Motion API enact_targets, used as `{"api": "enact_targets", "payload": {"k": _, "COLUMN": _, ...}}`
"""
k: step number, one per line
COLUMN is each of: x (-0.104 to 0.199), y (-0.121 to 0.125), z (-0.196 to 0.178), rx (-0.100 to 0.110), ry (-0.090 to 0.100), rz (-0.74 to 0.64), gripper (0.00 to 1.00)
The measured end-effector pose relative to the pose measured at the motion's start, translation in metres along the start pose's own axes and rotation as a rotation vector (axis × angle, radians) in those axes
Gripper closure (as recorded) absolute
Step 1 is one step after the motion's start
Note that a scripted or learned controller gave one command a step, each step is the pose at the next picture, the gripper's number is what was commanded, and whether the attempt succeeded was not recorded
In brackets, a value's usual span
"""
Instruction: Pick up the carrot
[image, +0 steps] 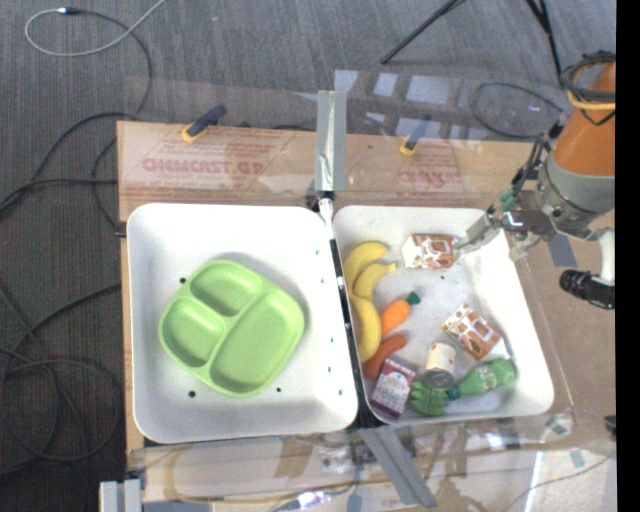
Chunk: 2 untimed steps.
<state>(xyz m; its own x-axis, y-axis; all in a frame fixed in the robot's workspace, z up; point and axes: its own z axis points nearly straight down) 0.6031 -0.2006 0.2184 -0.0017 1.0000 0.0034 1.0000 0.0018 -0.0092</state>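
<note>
Two white bins (140, 300) are sitting on a cardboard-topped bench above cable-strewn grey carpet. The gripper (478, 232) is hovering over the right bin's far edge, touching a small carton (432, 251); its opening is unclear. The carrot (397, 312) is lying below-left of it, beside bananas (365, 290).

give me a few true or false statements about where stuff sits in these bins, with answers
1. The carrot lies in the right bin. True.
2. The green divided plate sits in the right bin. False: it is in the left bin.
3. The bananas lie left of the carrot. True.
4. The gripper is over the left bin. False: it is at the right bin's far side, by a small carton.
5. The carrot rests on the plate. False: it is beside the bananas.
</note>
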Motion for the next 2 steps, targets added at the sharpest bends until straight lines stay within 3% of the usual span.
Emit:
{"api": "enact_targets", "payload": {"k": 1, "x": 0.065, "y": -0.031, "z": 0.103, "rx": -0.025, "ry": -0.005, "rz": -0.039, "gripper": 0.00}}
{"api": "enact_targets", "payload": {"k": 2, "x": 0.110, "y": -0.035, "z": 0.040, "rx": 0.001, "ry": -0.005, "rz": 0.441, "gripper": 0.00}}
